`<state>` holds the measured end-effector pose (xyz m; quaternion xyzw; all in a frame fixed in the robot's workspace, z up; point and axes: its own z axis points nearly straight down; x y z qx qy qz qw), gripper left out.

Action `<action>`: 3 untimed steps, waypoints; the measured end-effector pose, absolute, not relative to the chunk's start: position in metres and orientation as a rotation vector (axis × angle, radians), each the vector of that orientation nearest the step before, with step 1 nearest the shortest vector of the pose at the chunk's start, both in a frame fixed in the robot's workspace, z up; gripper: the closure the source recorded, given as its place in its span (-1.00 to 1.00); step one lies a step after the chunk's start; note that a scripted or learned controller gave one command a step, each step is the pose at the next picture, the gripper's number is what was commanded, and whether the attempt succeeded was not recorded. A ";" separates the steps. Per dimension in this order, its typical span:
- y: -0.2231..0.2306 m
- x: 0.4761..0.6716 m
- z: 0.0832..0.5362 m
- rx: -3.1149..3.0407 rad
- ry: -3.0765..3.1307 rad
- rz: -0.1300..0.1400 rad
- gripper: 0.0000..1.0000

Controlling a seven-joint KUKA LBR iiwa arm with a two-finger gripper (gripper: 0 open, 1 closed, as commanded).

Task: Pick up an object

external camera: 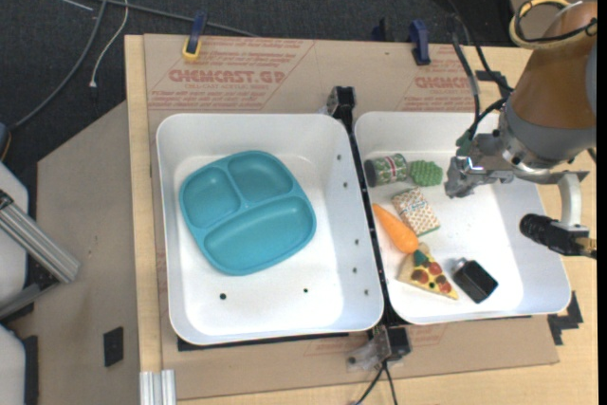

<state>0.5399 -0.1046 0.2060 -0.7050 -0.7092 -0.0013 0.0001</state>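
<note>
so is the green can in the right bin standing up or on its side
On its side. The green can lies lengthwise on the floor of the right bin, one round end facing the divider, next to a green lumpy item.

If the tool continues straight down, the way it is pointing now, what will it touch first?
Probably the bare white floor of the right bin. The tool hangs just right of the green object and the can. Depth is unclear from above, so it might brush the green object instead.
</note>
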 end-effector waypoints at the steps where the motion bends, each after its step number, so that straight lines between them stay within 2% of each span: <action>1: -0.058 0.562 0.200 -2.214 -2.228 -0.004 1.00; 2: -0.003 0.580 0.198 -2.213 -2.228 -0.005 1.00; 3: 0.047 0.603 0.219 -2.215 -2.230 -0.008 1.00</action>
